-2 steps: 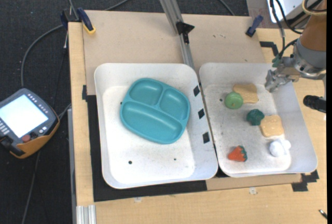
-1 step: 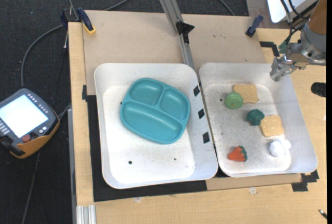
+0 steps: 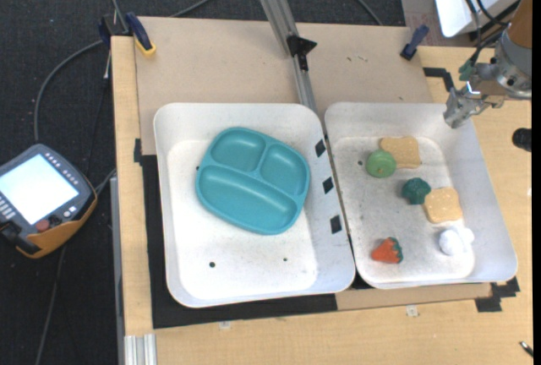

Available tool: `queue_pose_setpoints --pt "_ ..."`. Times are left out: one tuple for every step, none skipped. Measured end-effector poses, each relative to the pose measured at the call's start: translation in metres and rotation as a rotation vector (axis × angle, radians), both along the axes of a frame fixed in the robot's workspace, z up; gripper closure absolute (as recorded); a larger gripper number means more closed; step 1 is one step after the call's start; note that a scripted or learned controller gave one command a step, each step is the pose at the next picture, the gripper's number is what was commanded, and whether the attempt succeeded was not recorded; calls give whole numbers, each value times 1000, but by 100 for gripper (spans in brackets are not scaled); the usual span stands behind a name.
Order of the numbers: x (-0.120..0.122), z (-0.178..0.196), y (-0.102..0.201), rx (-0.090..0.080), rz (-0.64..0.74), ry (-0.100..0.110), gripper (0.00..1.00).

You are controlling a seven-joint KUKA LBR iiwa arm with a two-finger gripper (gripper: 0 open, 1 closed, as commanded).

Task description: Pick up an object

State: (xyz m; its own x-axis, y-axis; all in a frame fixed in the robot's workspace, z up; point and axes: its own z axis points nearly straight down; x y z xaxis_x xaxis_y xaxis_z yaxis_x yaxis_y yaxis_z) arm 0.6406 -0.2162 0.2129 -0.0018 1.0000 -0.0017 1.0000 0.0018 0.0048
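The right bin (image 3: pixel 482 177) holds several small objects: a green ball (image 3: pixel 380 164), a tan bread slice (image 3: pixel 402 151), a dark teal piece (image 3: pixel 415 190), a second tan piece (image 3: pixel 443 205), a white object (image 3: pixel 452 242) and a red strawberry-like piece (image 3: pixel 387 250). My gripper (image 3: pixel 457 112) hangs over the bin's far right corner, above and to the right of the bread slice. Nothing shows between its fingers.
The left bin (image 3: pixel 182 270) holds a teal divided plate (image 3: pixel 252 178). A metal pole (image 3: pixel 279 8) slants down to the gap between the bins. Blue clamps (image 3: pixel 139 34) sit at the bench's back corners, and a pendant (image 3: pixel 38 198) lies at the left.
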Motion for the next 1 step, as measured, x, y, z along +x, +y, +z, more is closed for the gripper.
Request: queue_pose_setpoints --pt "-4 -7 60 5 4 6 100"
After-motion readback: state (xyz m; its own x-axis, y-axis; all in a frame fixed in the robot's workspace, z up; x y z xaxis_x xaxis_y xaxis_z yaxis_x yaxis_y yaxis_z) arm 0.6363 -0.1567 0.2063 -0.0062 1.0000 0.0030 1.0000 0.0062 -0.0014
